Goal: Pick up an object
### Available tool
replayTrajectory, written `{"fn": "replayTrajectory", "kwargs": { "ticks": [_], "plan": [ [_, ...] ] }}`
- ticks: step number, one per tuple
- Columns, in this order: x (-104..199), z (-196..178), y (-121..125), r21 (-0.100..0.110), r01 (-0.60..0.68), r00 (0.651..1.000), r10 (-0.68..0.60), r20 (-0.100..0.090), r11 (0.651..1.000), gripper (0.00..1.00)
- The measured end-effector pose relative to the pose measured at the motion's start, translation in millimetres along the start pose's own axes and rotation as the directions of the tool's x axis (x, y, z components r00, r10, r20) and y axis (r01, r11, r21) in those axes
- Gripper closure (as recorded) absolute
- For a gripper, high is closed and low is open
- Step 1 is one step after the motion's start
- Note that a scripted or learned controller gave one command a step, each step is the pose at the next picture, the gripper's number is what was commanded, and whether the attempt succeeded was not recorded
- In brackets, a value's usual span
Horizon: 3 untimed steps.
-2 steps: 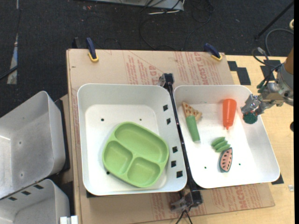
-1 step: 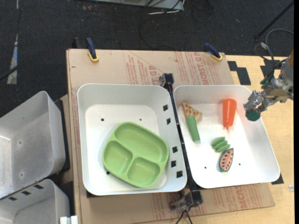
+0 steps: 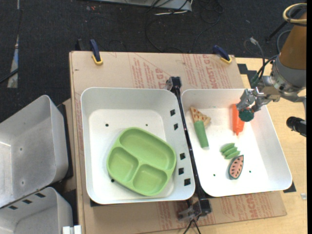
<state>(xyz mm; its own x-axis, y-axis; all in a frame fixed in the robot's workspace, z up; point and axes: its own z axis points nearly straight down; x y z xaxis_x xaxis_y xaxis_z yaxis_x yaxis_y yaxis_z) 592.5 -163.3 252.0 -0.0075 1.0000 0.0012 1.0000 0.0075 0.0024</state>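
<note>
Over the right bin's (image 3: pixel 273 145) far right side, the gripper (image 3: pixel 247 107) hangs at the toy carrot's (image 3: pixel 237 122) upper end, touching its green top; whether its fingers clamp it, I cannot tell.

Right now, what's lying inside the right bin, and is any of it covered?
Pizza slice, green stick, pea pod, watermelon slice and carrot. The gripper covers the carrot's top end.

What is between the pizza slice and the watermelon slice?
From the camera above, the green stick and sliced green pieces lie between the pizza slice and watermelon slice.
</note>
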Motion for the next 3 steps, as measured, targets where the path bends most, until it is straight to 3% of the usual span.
{"fn": "replayTrajectory", "kwargs": {
  "ticks": [3],
  "plan": [
    [168.6,3.1,1.8,0.004,0.001,1.0,-0.001,-0.001,1.0,1.0]
  ]
}}
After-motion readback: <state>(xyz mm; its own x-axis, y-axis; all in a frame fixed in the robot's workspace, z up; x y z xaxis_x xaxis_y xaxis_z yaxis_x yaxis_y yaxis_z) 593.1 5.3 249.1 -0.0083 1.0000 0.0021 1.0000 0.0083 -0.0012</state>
